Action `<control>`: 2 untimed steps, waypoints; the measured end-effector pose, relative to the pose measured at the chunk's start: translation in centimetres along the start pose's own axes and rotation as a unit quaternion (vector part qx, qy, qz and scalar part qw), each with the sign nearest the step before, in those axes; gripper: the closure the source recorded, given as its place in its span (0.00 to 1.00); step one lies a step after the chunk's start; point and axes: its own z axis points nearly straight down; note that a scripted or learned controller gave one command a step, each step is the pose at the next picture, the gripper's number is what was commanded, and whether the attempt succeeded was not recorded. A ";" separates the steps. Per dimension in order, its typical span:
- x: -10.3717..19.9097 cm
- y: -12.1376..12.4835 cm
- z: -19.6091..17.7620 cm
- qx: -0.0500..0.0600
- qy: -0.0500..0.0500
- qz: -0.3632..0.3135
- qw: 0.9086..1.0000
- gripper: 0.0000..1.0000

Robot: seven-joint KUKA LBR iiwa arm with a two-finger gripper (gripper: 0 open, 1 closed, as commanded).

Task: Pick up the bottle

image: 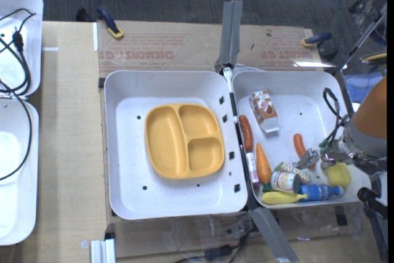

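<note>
Over in the right bin, the bottle lies on its side along the near wall, blue body, pale cap end pointing away from the yellow tray. Its label is too small to read. Just beside it, toward the tray, a banana lies along the same wall, and a round tin with a red-and-white label sits just above the banana; the print on it cannot be made out.

The hand hangs just above the bottle, near a yellow lemon-like fruit. Its metal tips blur into the clutter, so whether they are spread or pinched I cannot tell. Nothing shows between them. The arm enters from the far side of that bin, orange band cut off at the frame edge.

Farther up the bin from the bottle, a small carton in brown and white lies tilted, its writing unreadable. A carrot and a sausage lie along the wall nearest the tray, and a second small sausage rests near the hand.

The yellow tray, three compartments, sits in the left bin. Behind both bins, cardboard on the worktop carries upside-down red lettering, partly legible, hard to confirm. Two blue-and-yellow clamps pin it.
</note>
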 end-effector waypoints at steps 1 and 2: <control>0.1 3.1 -7.1 -0.004 -0.021 -0.116 0.993 0.00; 5.6 -0.2 0.2 -0.005 -0.020 0.040 0.999 0.00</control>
